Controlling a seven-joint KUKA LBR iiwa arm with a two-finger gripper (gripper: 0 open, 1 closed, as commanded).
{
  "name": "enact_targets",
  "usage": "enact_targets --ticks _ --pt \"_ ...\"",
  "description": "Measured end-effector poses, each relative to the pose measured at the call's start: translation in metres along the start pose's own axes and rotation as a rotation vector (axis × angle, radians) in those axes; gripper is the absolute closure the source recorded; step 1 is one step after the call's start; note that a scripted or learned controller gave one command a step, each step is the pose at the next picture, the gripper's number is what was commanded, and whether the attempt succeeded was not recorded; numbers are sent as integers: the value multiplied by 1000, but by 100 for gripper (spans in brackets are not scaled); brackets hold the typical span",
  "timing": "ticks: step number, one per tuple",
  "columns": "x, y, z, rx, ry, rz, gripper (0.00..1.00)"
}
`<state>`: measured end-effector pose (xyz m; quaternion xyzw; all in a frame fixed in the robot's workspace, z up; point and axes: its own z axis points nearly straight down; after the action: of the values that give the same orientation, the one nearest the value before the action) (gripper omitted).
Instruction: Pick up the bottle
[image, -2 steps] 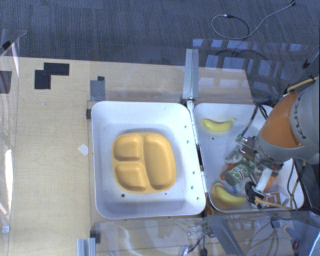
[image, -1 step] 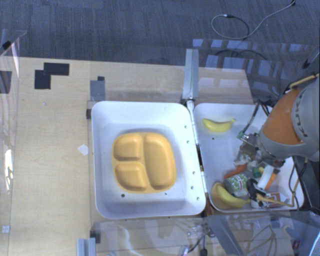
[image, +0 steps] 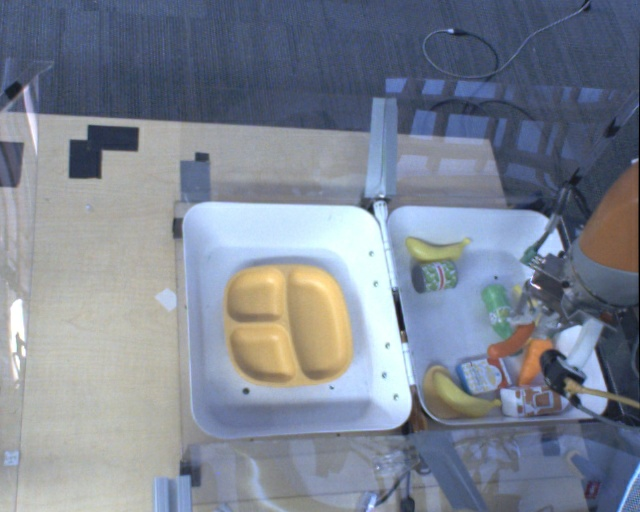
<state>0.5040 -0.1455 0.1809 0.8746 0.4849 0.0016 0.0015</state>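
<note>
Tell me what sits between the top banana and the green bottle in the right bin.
In the camera view, a small can lies just below the banana; from the can to the green bottle the bin floor is bare white.

No readable text. Can (image: 436, 277) near right bin's (image: 455, 215) far-left corner and packets (image: 481, 376) at its near edge carry labels, print too small to read.
</note>
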Motion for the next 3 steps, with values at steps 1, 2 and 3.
enact_targets --ticks 1,2,3 --pt "0 0 0 0 0 0 0" --pt "14 46 84 -3 1 137 0" --pt "16 46 75 -1 2 129 100"
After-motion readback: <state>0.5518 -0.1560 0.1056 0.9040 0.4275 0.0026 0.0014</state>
